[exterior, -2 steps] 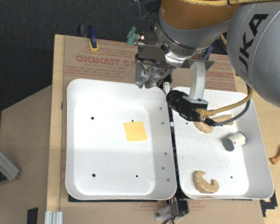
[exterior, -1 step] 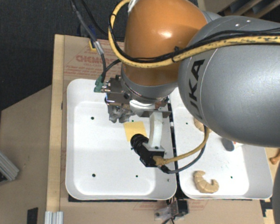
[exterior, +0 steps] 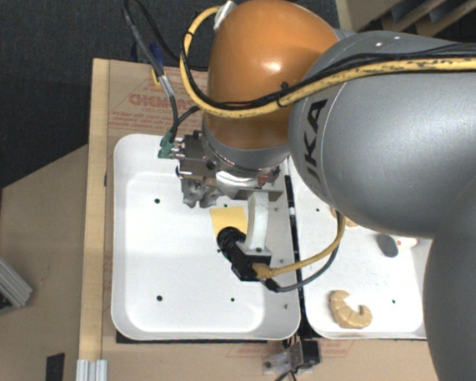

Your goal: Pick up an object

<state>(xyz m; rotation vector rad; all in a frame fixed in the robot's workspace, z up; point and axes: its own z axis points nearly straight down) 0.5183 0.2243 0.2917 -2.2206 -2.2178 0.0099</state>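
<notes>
The gripper [exterior: 199, 192] hangs low over the upper middle of the left bin [exterior: 156, 261], mostly hidden under the orange wrist band. A flat pale yellow piece [exterior: 227, 220] lies on the bin floor just right of it, partly covered by the wrist. I cannot tell whether the gripper touches it. In the right bin [exterior: 393, 322], near the front, rests a tan croissant-shaped object [exterior: 350, 309].
A small grey object [exterior: 388, 245] lies in the right bin beside the arm's edge. The big grey arm covers most of the right bin. Both bins sit on a brown cardboard-coloured bench [exterior: 93, 213], with cables at the back left.
</notes>
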